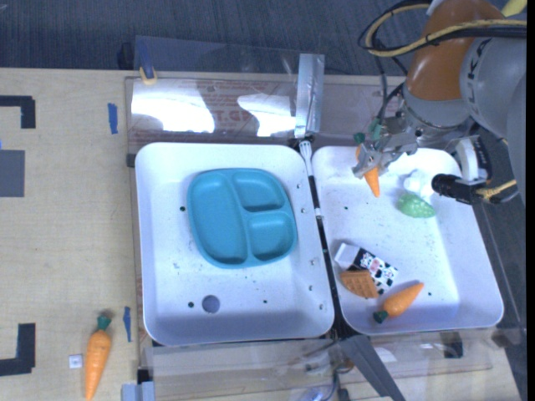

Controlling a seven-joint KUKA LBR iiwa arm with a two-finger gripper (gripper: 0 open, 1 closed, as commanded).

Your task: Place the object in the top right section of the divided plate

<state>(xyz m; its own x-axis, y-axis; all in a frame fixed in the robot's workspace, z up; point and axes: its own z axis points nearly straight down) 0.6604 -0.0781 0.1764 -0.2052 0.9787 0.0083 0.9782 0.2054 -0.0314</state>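
While the blue divided plate [242, 217] sits in the left bin [159, 249], its top right section [262, 192] is bare. Moving right, the gripper [369, 167] hangs over the right bin [468, 266], pinching a small orange carrot [372, 181] that points down. So the plate lies to the left of the carrot, across the wall between the bins. I can read no words anywhere.

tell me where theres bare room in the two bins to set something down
Left bin: free floor in front of the blue plate, and the plate's three sections. Right bin: a bare patch mid-floor between the green thing and the toys in front. Crowded: the front by the carrot and the far end under the gripper.
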